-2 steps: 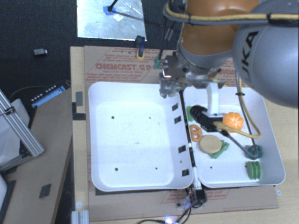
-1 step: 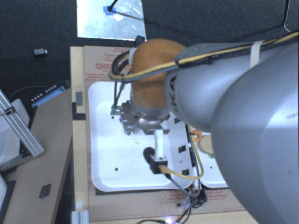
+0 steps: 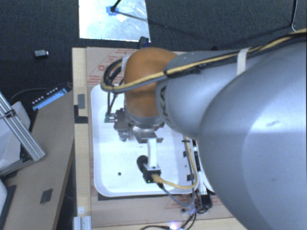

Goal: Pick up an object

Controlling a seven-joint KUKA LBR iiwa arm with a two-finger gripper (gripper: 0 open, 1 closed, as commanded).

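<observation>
The grey arm (image 3: pixel 249 128) filled the right half of the frame and reached leftward over the white bin (image 3: pixel 108 186) at centre left. Its orange band (image 3: pixel 141 83) sat above the bin's upper part. Just below the band, the metal body of the gripper (image 3: pixel 135 131) pointed down into the bin, over the middle of the floor. The wrist hid the tool's tip from the camera, so it could not be told whether it was spread or pressed together, and nothing could be seen held in it.

A tiny dark speck (image 3: pixel 119 173) lay on the bin floor toward the lower left, below and left of the gripper and apart from it. It was too small to name.

The bin rested on a tan bench (image 3: pixel 80 128). A shiny silver sheet (image 3: pixel 112 13) lay on the dark carpet at the upper left of the frame. A small dark block (image 3: pixel 41 53) lay on the carpet further left. An aluminium rail (image 3: pixel 21 128) ran slantwise at the left edge, and a blue-and-black strip (image 3: pixel 48 97) lay just above it.
</observation>
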